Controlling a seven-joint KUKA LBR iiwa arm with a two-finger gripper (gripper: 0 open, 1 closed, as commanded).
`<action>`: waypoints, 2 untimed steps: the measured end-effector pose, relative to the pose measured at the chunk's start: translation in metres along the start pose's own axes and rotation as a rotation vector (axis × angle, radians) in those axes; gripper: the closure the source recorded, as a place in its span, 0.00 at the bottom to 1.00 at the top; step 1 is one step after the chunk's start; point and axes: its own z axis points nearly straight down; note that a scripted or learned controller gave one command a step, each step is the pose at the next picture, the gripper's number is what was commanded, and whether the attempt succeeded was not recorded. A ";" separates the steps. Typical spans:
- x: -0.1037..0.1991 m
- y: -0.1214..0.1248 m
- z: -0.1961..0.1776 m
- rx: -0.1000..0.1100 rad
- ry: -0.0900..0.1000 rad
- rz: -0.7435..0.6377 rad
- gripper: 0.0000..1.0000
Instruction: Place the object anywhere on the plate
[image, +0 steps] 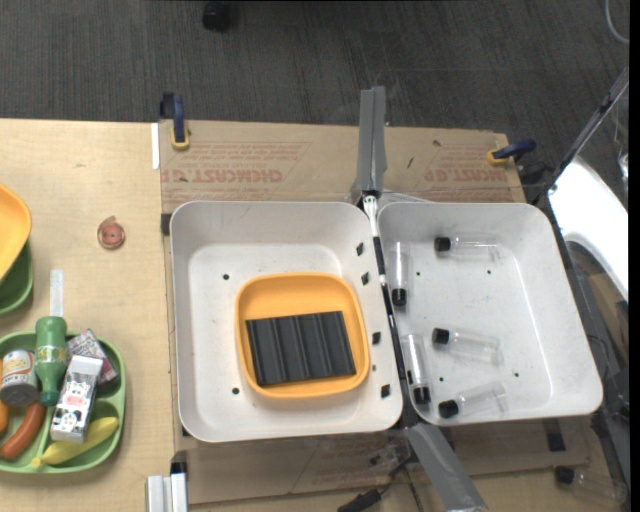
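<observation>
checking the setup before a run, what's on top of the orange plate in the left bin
A dark ribbed block lies flat on the plate, covering most of its middle. The plate's surface beneath the block is hidden; its orange rim shows all round.

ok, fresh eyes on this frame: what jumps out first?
The orange plate in the left bin, with a dark ribbed rectangular block lying on it. Next, the clear tubes with black caps scattered in the right bin, several along its left wall. Off to the left, a green tray of toy food sits on the wooden bench.
</observation>
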 end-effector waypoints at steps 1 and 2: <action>-0.003 -0.058 0.001 0.000 -0.001 -0.304 1.00; -0.036 0.039 0.147 -0.004 -0.001 -0.473 1.00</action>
